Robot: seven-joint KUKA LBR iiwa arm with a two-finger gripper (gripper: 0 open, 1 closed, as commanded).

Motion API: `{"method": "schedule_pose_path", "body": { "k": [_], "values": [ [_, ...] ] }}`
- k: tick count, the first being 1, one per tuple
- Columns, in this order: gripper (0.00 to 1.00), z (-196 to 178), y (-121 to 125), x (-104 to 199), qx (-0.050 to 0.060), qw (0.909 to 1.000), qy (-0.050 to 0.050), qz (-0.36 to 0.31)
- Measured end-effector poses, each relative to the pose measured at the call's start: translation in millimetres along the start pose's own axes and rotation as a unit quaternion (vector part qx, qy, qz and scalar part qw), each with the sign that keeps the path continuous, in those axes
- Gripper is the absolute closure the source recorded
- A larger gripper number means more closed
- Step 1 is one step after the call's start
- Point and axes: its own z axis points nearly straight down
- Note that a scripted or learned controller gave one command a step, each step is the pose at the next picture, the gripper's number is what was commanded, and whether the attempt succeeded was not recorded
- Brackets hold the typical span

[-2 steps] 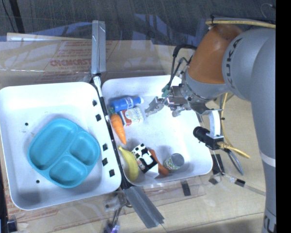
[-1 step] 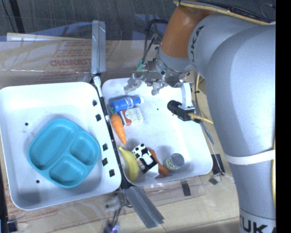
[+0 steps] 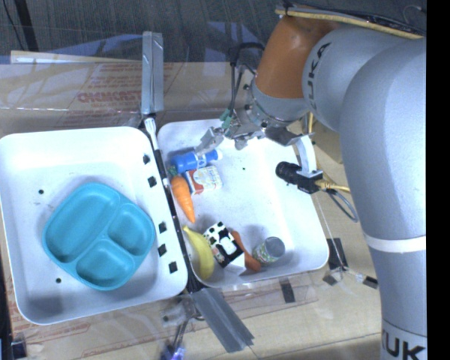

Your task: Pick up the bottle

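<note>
One bottle (image 3: pixel 197 169) lies on its side at the far left of the right bin (image 3: pixel 285 216), against the wall between the bins: clear crinkled plastic, a blue cap end, a white label with red. The gripper (image 3: pixel 210 139) sits just above its blue end; whether its fingers are apart or together cannot be told. Nearer the camera lie one carrot (image 3: pixel 183 196), one banana (image 3: pixel 201 252), one black-and-white block (image 3: pixel 225 244) and one can (image 3: pixel 268 251) (metal-topped, tipped over). The left bin (image 3: pixel 30 156) holds one blue three-part tray (image 3: pixel 99 235), smooth plastic.
</note>
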Motion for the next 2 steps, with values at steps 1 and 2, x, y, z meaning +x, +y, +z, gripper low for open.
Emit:
{"method": "schedule_pose_path", "body": {
  "k": [1,2],
  "values": [
    [0.00,89.4,15.7,-11.2,-0.011,0.9979,-0.004,-0.064],
    [1.00,77.1,15.0,-15.2,-0.010,0.9979,-0.008,-0.064]
  ]
}}
